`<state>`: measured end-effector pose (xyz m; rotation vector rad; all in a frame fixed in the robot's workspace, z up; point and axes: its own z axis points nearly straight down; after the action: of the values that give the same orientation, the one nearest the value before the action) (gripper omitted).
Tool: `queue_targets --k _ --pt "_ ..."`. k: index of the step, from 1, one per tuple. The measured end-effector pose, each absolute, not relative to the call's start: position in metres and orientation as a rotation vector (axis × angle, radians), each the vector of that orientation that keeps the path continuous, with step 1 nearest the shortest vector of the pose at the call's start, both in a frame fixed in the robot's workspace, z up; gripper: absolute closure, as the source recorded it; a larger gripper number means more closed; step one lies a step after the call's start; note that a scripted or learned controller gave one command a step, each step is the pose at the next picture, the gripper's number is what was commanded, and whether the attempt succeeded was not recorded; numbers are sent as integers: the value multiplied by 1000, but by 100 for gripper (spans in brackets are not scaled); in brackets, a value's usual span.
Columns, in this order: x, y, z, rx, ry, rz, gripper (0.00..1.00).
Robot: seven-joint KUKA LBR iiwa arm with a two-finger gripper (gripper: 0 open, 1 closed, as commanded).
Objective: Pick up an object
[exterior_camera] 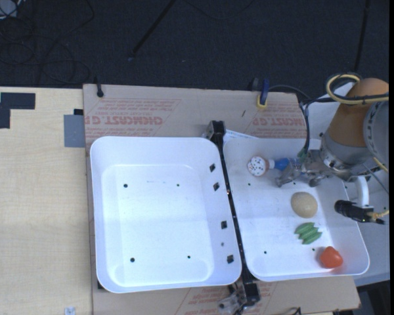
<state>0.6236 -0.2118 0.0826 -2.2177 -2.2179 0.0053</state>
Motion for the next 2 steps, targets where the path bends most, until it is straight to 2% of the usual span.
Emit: queue_targets --k 1,2 --pt "646 -214 153 -2224 -2227 -5 0" --pt "637 -212 83 -2216 -2218 6 0"
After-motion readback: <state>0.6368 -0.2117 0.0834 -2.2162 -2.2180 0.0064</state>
